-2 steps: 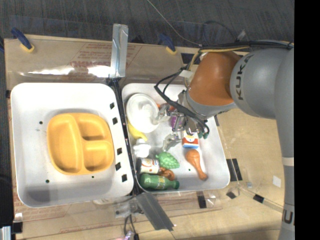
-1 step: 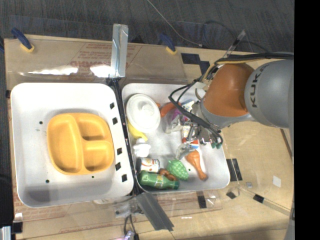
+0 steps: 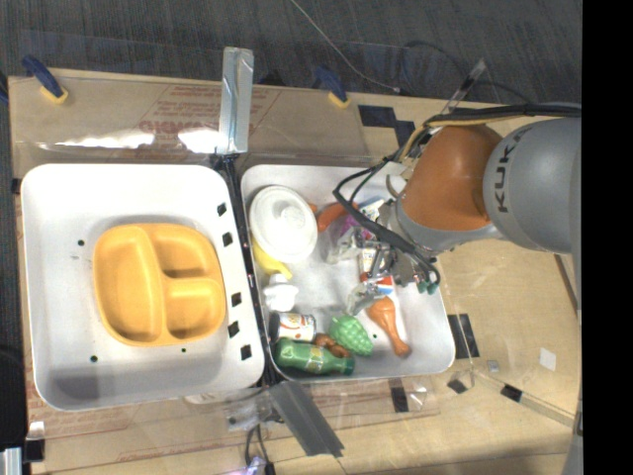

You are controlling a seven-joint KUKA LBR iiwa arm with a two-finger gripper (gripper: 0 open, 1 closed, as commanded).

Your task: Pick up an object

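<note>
Looming largest and closest to the lens, the grey arm (image 3: 529,181) is reaching in from three o'clock, its orange band (image 3: 450,176) sitting just above the wrist and hanging over the right bin (image 3: 435,349). Black cables are looping around the wrist and trailing down toward the gripper (image 3: 374,270), which is hovering over the middle of that bin; whether it is released or clenched cannot be told, since the wrist and cables are covering it.

Around the gripper, the bin's objects are lying in a loose ring. At ten o'clock from it a round white lid-like dish (image 3: 284,219) is resting near the bin's left wall, with a yellow piece (image 3: 269,260) peeking out beneath it. At six o'clock an orange drumstick-shaped toy (image 3: 389,322) is lying tilted, just beside a small red-and-white item (image 3: 379,287) directly under the gripper. At seven o'clock a green bumpy toy (image 3: 353,334) is touching a green bottle (image 3: 314,357) that is lying on its side along the bin's near edge. Just above the bottle a small white carton with a red and brown label (image 3: 294,325) is sitting beside the left wall. An orange-red piece (image 3: 330,213) is showing at eleven o'clock, partly hidden by cables.

At nine o'clock, well apart from the arm, the left bin (image 3: 59,364) is holding a yellow divided tray (image 3: 158,283).
</note>
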